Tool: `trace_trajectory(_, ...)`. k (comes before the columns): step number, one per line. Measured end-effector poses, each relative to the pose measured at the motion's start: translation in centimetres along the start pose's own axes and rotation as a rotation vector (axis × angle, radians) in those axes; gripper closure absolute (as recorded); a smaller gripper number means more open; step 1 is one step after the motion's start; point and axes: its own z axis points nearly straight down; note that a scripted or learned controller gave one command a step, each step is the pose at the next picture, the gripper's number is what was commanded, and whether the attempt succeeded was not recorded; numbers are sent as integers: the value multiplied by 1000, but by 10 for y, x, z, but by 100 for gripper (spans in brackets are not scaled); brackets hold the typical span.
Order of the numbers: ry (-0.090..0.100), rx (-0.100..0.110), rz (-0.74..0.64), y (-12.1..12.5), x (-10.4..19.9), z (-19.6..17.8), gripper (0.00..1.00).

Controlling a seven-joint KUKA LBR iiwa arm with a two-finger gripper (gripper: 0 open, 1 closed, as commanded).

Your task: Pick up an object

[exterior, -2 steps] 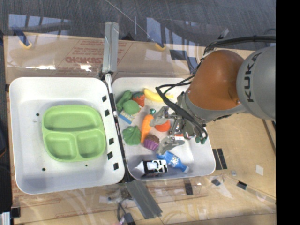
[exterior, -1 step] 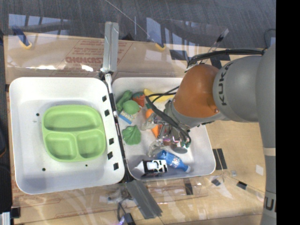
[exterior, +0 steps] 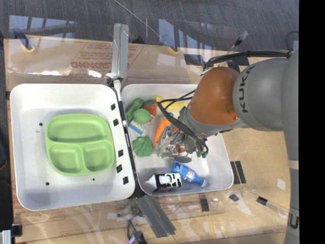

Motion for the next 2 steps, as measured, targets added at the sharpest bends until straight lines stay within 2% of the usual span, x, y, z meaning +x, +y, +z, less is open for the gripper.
trace_trajectory(1,0,0,-1,0,0,0,0)
trace_trajectory(2,3,1,-18,20,-64,11,0)
